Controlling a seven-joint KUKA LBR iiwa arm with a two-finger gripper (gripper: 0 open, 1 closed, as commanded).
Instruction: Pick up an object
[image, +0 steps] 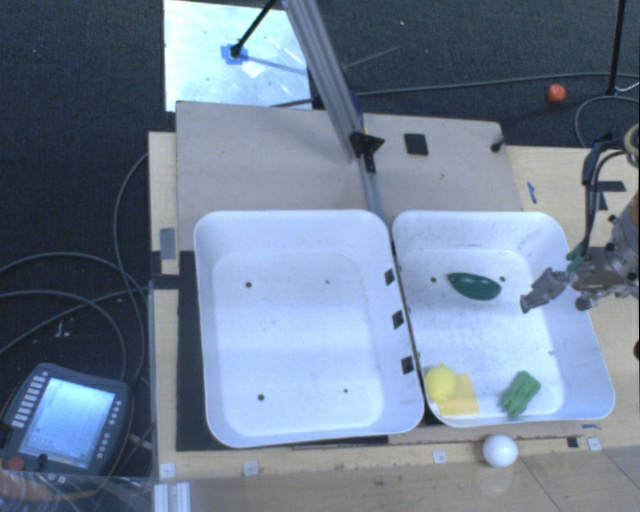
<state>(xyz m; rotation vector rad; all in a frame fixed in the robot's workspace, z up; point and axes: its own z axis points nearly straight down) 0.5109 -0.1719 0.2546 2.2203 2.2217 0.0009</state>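
From my seat the gripper (535, 293) hangs over the right bin (580, 385), close to its right wall, with the tips pointing toward the view's left. I cannot tell how the tips are set — they blur into one grey shape, and nothing shows between them. The nearest thing is the dark green oval (473, 286), lying on the bin floor just to the left of the tips, near but apart from them. Its long axis runs roughly left to right across the view, tilted slightly down toward the right, so it points more or less at the gripper. I judge a grasp would want the closing line set across that axis, on the narrow width, after a short move left and down. Farther off, by the bin's near wall, lie a yellow piece (447, 386) on the left and a green block (520, 392) to its right — both well apart from the tips. The left bin (215, 330) holds no candidate.
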